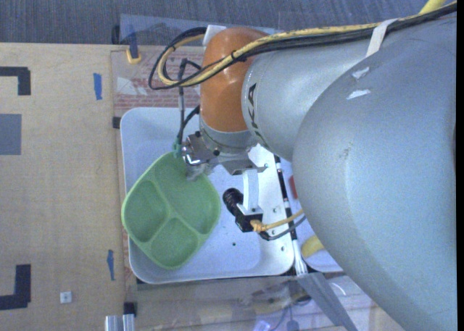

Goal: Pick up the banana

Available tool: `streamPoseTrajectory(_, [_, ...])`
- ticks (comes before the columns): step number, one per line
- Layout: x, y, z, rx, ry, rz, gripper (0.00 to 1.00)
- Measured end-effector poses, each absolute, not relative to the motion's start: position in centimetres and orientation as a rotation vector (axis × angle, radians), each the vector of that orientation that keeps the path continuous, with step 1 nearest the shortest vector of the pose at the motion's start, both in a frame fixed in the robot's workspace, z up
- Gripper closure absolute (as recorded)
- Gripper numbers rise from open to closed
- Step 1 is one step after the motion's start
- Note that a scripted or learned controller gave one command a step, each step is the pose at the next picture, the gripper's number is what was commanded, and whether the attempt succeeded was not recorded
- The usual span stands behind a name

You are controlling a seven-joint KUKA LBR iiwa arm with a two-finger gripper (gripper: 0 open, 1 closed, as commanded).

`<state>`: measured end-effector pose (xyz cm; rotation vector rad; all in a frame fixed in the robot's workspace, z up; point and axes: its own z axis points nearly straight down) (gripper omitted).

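Note:
A yellow curved piece (312, 246) that may be the banana peeks out from under the arm at the lower right, beside the divider between the bins; most of it is hidden. My gripper (193, 163) hangs below the orange wrist band (225, 83) over the left bin. Its tip is at the upper rim of a green divided plate (170, 214). Whether it touches the plate is unclear. Nothing yellow shows at the gripper.
The left white bin (138, 134) holds the green plate at its lower left. A black part and a yellow cable (272, 227) of the arm hang over the bin floor. The grey arm body (362, 141) covers the right bin. A wooden bench top (58, 177) lies to the left.

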<state>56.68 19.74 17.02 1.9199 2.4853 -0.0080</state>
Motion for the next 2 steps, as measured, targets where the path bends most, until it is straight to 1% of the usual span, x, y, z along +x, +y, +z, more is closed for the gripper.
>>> streamPoseTrajectory(1, [48.9, 20.1, 16.8, 1.787, 2.583, -0.005, 1.00])
streamPoseTrajectory(2, [50.7, 21.7, 19.7, 1.505, 2.754, 0.003, 1.00])
